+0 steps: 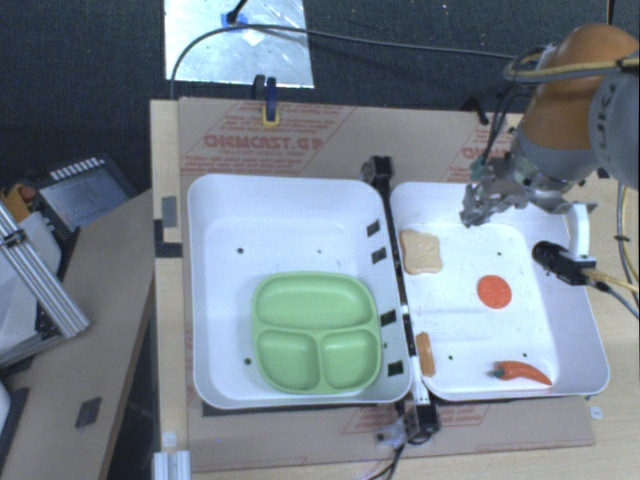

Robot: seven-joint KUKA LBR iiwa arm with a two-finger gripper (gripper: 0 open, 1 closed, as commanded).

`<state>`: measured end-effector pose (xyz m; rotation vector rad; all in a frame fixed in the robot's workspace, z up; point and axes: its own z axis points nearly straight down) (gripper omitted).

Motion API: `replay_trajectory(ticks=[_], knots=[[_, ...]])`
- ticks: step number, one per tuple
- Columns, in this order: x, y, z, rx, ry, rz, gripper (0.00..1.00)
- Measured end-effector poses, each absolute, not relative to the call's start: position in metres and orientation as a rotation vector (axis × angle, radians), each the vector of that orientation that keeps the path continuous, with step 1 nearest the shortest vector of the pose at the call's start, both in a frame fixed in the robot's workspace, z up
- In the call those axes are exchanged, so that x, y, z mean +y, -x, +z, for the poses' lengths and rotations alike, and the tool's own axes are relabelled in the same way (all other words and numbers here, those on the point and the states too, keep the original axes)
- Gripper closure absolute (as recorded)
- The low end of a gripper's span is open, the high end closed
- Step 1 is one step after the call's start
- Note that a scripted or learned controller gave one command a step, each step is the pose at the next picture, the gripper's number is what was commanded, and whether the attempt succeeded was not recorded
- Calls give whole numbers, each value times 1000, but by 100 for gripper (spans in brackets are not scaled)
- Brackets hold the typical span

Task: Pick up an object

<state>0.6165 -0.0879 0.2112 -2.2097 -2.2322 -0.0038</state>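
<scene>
- Over the far end of the right bin (570,363) hangs the hand (478,211); I cannot tell its grip.
- Nearer than the hand lie a tan bread slice (421,252), a round orange slice (494,291) and a chili (521,372).
- Left bin (215,268) holds a green tray (316,330) on the desk (285,133).

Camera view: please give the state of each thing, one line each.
End effector: above right bin's far edge, holding nothing visible.
Green tray: lying flat in left bin.
Bread slice: flat, right bin.
Orange disc: flat, right bin.
Chili pepper: lying near front edge.
</scene>
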Motion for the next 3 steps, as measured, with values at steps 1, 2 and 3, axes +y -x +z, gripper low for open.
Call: replay_trajectory(ticks=[1, 2, 3], knots=[[-32, -610, 219, -2233, 2210, -5, 100], [19, -612, 211, -2231, 2210, -3, 100], [63, -616, 214, -2232, 2211, -5, 100]])
